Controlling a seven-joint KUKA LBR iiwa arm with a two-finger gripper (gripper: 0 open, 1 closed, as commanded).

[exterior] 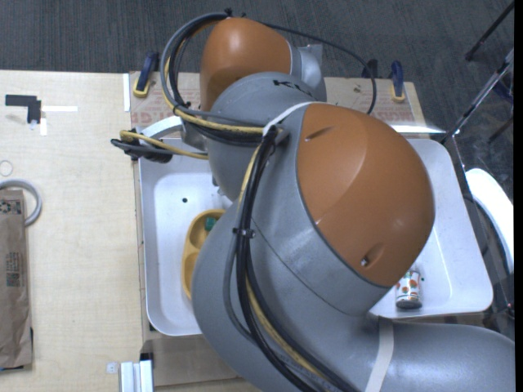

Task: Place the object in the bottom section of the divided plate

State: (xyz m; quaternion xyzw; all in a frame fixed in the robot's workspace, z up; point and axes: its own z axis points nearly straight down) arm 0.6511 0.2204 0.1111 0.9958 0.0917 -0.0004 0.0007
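The grey and orange arm [327,219] covers most of both bins. At the arm's left edge a part of the yellow divided plate [194,243] shows in the left bin [163,219], with a small teal thing [211,221] at its upper rim. The arm hides the rest of the plate and the gripper end.
A small can [409,291] with a red and white label stands in the right bin [466,219] near its front edge. A brown paper bag [15,268] and a grey ring [29,198] lie on the wooden bench at the left. Blue clamps [149,70] hold the back edge.
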